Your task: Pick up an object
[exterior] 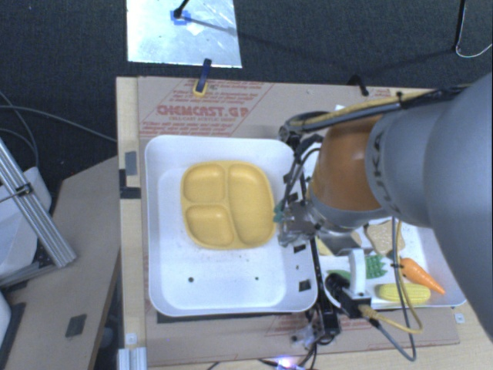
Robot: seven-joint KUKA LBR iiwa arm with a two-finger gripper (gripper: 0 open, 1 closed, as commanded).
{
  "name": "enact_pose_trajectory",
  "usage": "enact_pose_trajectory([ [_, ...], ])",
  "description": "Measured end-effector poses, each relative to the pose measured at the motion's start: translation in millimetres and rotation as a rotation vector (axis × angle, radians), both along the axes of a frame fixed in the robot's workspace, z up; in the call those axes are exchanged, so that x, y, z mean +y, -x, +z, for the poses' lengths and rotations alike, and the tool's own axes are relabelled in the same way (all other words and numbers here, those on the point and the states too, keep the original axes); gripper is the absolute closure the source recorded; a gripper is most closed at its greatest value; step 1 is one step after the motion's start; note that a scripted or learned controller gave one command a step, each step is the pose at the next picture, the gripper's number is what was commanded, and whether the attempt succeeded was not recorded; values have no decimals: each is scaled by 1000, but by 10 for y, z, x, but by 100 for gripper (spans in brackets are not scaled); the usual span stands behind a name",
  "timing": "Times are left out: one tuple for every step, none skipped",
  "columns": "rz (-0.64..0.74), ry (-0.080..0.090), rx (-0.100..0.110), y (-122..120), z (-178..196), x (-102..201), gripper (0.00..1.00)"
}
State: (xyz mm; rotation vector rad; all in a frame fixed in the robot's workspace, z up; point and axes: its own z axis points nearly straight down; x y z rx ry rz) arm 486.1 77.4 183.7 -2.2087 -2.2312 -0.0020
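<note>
A yellow divided plate (228, 204) lies flat in the upper half of the left bin (223, 290). My gripper (288, 227) hangs at the plate's right edge, over the seam between the two bins, below the arm's orange band (345, 169). The bulky grey arm (431, 153) hides most of the right bin (451, 303). At that bin's lower right I see an orange carrot (420, 274), a yellow corn cob (404, 292), a small green piece (374, 267) and a tan bread slice (383, 237). No object shows in the gripper.
Cables (339, 314) dangle from the wrist over the front edge of the bench. A cardboard sheet (208, 110) lies under the bins. A shiny metal plate (183, 21) sits behind the bench, and an aluminium rail (31, 214) stands at the left.
</note>
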Motion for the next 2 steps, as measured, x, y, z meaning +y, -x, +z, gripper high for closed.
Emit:
enact_pose_trajectory([
  [-16, 5, -8, -146, 576, -791, 100],
  [-3, 1, -2, -90, 530, -334, 100],
])
